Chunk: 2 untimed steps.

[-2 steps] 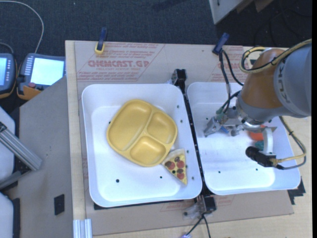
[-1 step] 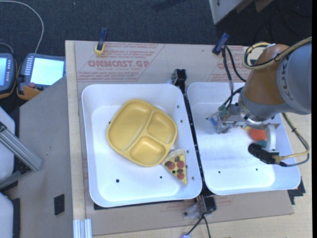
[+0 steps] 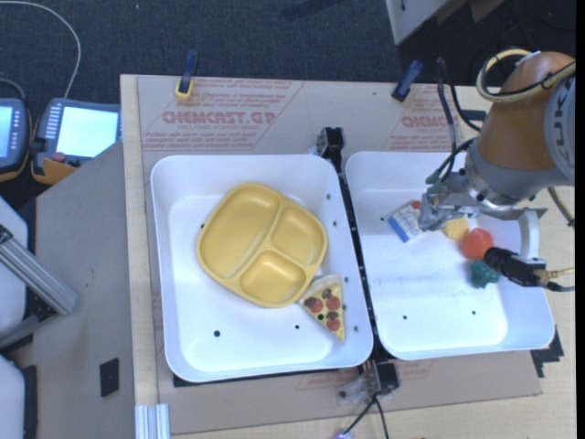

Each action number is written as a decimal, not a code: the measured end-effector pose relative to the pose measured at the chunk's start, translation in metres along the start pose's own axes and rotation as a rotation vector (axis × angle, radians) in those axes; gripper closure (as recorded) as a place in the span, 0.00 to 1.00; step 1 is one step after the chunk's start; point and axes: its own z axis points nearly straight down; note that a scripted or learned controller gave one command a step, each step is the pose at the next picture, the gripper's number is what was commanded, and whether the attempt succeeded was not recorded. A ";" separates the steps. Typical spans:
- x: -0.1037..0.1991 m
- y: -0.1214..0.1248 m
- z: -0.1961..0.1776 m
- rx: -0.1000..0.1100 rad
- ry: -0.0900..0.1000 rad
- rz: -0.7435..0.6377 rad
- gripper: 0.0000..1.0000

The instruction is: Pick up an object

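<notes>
Gripper [image 3: 437,210] sits low in the right bin [image 3: 430,323], among its objects; nothing is visibly held. Right beside it lie one blue-and-white packet [image 3: 402,222], one yellow piece [image 3: 454,229], one orange-red ball [image 3: 476,242] and one green item [image 3: 482,275]. Across in the left bin [image 3: 183,327] rest one yellow divided plate [image 3: 262,243] and one toy pizza slice [image 3: 327,305], touching the plate's edge.

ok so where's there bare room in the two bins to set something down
Right bin: its near half is bare, below the blue packet, orange ball and green piece. The far right is crowded, with the gripper there. Left bin: bare strips along the near and left walls, beside the yellow plate and pizza slice.
</notes>
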 end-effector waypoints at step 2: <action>-0.003 0.003 -0.083 0.002 0.001 -0.002 1.00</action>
